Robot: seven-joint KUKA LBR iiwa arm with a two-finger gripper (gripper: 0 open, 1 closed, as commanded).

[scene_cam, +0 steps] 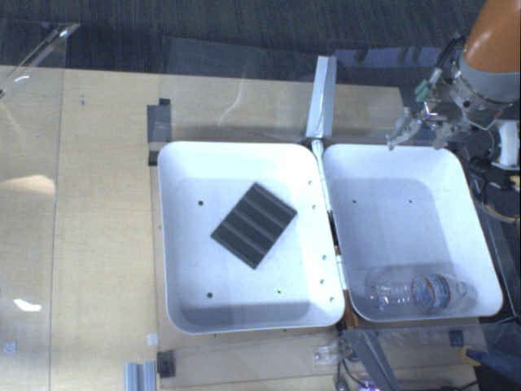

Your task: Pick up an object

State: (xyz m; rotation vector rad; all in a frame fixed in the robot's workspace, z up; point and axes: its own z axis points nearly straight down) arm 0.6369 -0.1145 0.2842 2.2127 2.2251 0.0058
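Observation:
A dark grey ribbed rectangular slab (254, 224) lies flat and turned at an angle in the middle of the left bin (175, 243). A clear plastic bottle (415, 292) with a blue label lies on its side near the front edge of the right bin (456, 186). My gripper (422, 135) hangs over the back rim of the right bin, far from both objects. Its fingers stand open with nothing between them.
A grey metal post (321, 96) rises behind the seam between the two bins. Cables and arm hardware (496, 177) crowd the right side. A wooden bench (81, 218) stretches to the left of the bins.

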